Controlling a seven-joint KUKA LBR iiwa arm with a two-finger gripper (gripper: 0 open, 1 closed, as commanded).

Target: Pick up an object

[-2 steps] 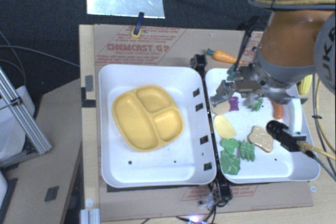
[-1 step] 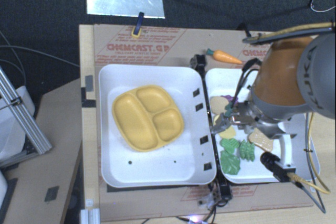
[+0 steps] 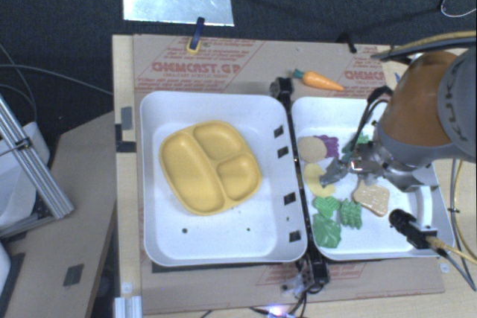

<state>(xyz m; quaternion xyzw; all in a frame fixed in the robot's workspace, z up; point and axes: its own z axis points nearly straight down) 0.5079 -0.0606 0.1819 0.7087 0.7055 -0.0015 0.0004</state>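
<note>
White plastic forms both bins; the right bin [image 3: 417,246] carries the loose items. Nearest the camera lie two green leafy pieces [image 3: 326,227], with a slice of toast [image 3: 372,198] just beside them to the right. Behind these sit a pale yellow piece [image 3: 322,186], a beige round piece [image 3: 311,149] and a purple bunch [image 3: 329,143].

The claw [image 3: 335,171] hangs low over this cluster, released, with nothing between its prongs. The pale yellow piece lies just beside and slightly below the tips, making it the likeliest target. For a clean grasp, centre the prongs on that one piece and descend straight, keeping clear of the beige piece touching its far edge.

The left bin [image 3: 160,246] holds a yellow divided tray [image 3: 211,166], well apart from the claw. Farther back, a toy carrot [image 3: 318,80] rests on the table [image 3: 246,67] outside both bins.
</note>
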